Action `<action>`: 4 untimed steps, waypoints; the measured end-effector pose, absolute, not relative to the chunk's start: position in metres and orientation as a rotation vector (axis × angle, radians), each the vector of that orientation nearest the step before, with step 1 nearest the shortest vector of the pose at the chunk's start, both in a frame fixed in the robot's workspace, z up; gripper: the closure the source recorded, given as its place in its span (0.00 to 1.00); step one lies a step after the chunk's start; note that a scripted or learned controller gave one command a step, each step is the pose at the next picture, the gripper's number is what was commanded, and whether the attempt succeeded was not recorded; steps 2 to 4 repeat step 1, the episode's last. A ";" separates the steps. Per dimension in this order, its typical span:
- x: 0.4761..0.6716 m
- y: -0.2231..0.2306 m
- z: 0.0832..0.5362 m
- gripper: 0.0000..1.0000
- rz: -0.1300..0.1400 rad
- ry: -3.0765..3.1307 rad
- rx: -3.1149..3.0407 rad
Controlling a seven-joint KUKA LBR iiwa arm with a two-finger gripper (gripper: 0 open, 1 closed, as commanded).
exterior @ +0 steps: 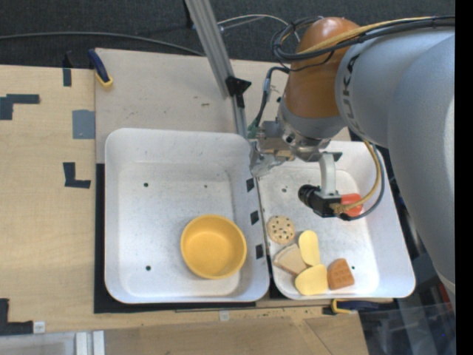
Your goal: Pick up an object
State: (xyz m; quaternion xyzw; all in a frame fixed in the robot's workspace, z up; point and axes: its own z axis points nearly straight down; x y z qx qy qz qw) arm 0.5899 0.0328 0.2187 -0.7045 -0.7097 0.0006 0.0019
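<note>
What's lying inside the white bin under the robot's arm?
A round speckled cookie, a tan toast slice, a pale yellow oval, a pale yellow wedge, an orange-brown chunk. The grey arm covers the white bin's far part.

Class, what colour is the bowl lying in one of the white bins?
Yellow all over, with no pattern; the bowl shows best in the camera view.

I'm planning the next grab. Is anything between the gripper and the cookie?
Nothing visible. The gripper hangs at the right bin's upper left corner; bare white floor lies between it and the cookie.
</note>
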 end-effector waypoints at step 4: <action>0.585 0.089 0.232 1.00 -0.001 -2.229 -2.211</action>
